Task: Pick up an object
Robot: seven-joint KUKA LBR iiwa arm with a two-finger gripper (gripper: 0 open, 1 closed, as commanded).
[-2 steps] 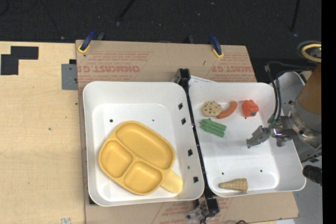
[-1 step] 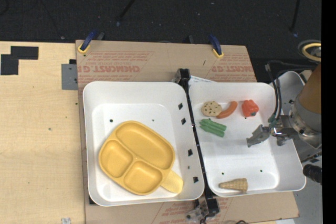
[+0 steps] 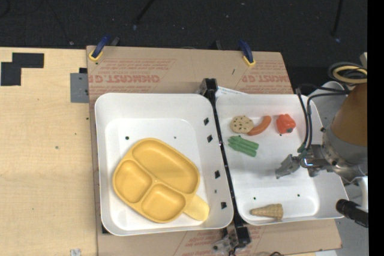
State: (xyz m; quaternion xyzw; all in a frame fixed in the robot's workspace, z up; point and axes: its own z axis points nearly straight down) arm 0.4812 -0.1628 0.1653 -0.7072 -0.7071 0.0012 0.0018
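Tool: my tool (image 3: 287, 167) hangs low over the right bin (image 3: 324, 204); whether it is open I cannot tell, and I see nothing held in it.
Surface: the surface (image 3: 42, 159) of pale wood spreads far to the tool's left, under clamped cardboard.
Left bin: the left bin (image 3: 150, 106) lies beyond the divider, holding a yellow plate (image 3: 157, 178), glossy plastic with three wells.
Green beans: the green beans (image 3: 243, 145), ribbed, lie nearest, just up and left of the tool.
Cone: the ice-cream cone (image 3: 267, 211), tan and tapered, rests below the tool.
Sausage: the curved sausage (image 3: 260, 125) lies above the beans.
Cookie: the speckled cookie (image 3: 242, 123) touches the sausage, I judge.
Pepper: the red pepper (image 3: 286, 123) sits straight above the tool, apart.
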